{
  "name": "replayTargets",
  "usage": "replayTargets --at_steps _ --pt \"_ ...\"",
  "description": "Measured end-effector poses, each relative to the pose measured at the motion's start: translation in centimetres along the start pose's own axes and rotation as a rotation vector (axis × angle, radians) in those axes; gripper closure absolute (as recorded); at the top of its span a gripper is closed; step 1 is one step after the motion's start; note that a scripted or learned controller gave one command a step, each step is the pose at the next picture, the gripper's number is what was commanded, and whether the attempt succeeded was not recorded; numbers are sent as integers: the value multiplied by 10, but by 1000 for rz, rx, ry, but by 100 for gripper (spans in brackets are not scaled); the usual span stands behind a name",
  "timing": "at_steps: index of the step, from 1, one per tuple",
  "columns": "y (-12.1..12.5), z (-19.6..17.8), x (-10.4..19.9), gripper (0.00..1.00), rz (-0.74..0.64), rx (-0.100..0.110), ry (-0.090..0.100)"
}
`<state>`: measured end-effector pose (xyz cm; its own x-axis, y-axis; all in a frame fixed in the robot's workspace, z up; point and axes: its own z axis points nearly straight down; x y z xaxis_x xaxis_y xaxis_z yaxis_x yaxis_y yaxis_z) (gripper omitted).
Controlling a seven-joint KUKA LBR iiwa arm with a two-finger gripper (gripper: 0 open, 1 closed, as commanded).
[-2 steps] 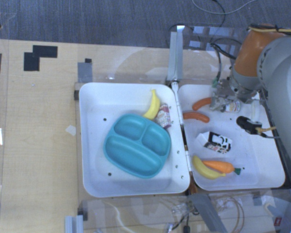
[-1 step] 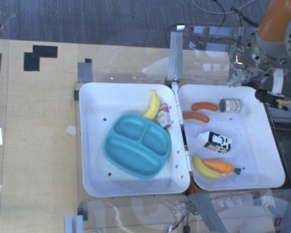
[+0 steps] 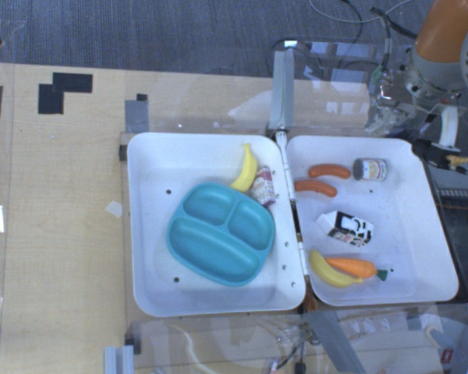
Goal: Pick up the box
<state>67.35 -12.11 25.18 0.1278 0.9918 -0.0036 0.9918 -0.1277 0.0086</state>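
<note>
From above, we see the small black-and-white box [image 3: 348,228] lying tilted in the middle of the right bin [image 3: 429,232], between two sausages [image 3: 321,178] further back and a carrot [image 3: 352,268] and banana [image 3: 328,270] in front. A small can [image 3: 370,169] lies near the back wall. The left bin [image 3: 144,232] holds a blue divided plate [image 3: 221,232], another banana [image 3: 246,170] and a small packet [image 3: 264,186]. The gripper [image 3: 390,92] hangs beyond the right bin's back edge; we cannot tell its grasp.
</note>
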Motion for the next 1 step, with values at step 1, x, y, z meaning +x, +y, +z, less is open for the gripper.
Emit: replayTargets --at_steps 1 --pt "1 -150 -18 100 236 5 2"
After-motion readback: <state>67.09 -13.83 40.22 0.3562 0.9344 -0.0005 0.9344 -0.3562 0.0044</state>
